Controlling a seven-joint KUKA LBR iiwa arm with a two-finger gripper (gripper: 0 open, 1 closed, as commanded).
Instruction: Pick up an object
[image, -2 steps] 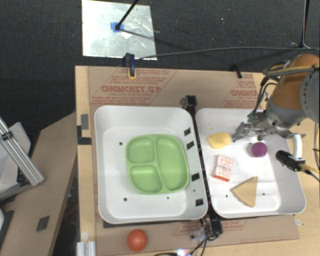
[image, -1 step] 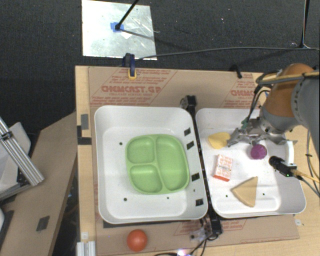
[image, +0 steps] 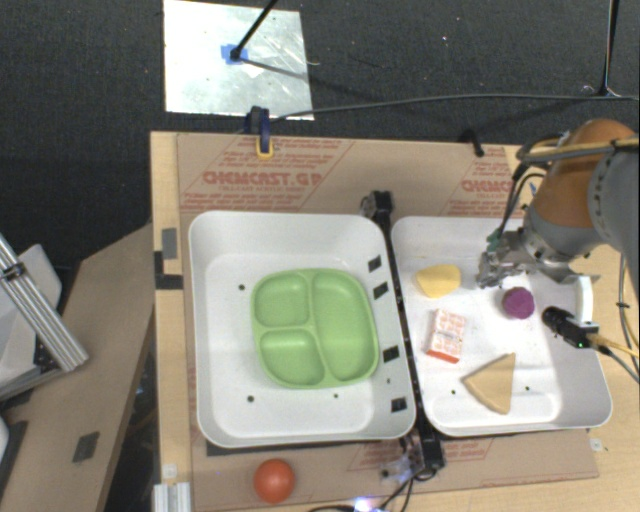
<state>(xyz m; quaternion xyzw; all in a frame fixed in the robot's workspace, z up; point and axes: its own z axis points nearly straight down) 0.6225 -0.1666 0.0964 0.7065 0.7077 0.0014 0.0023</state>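
Camera view, purple ball (image: 517, 302) just beside end effector (image: 493, 270), apart

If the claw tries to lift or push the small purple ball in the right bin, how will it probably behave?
The purple ball looks round, so it would probably roll if nudged. It lies on the flat floor of the right bin, so it may slip from the claw. It looks small, so probably light.

My arm (image: 585, 205) is grey with an orange band; thin dark cables trail beside my small metallic pincer (image: 492, 268).
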